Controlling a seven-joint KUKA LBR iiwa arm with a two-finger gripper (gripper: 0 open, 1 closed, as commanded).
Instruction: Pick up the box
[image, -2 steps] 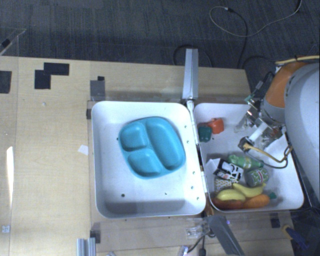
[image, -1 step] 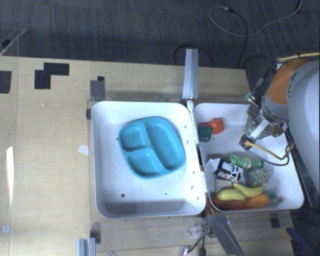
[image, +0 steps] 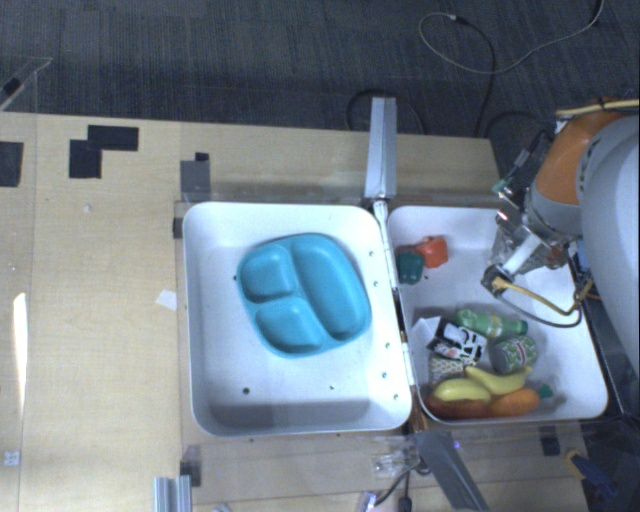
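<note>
Black-and-white box (image: 457, 343) — right bin, among clutter

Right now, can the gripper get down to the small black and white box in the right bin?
Probably yes: the box lies uncovered, though a green bottle and banana crowd it.

Box (image: 458, 343): black and white print showed on its top face, too small and blurred to read.
Green bottle (image: 490, 324): a label wrapped it, but no letters could be made out.
Round can (image: 514, 354): patterned wrap, no word legible.
Worktop (image: 90, 290): black square marks, none carrying text or numbers.
</note>
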